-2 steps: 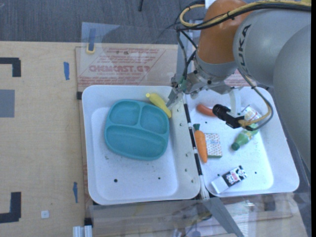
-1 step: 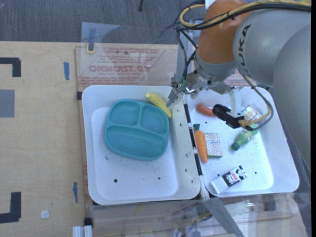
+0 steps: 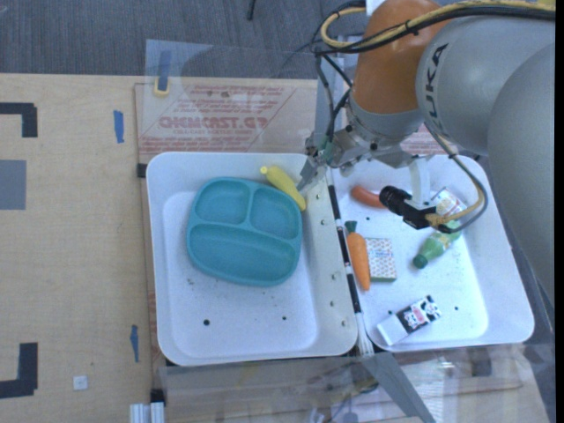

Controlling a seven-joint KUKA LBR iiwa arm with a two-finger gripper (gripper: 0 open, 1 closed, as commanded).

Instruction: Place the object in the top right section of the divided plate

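Banana (image 3: 284,184) lies beside the divided plate (image 3: 244,232), under the gripper (image 3: 310,171).

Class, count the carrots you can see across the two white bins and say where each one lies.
2. One carrot lies along the right bin's left edge beside the divider; another carrot lies higher in that bin, near the arm. More may be hidden beneath the arm.

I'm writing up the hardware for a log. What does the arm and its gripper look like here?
The arm is bulky, rounded and light grey, with dark KUKA lettering and a glossy orange band above the wrist. Yellow and black cables loop around that band. The gripper is a small, dark metallic piece with thin wires near it.
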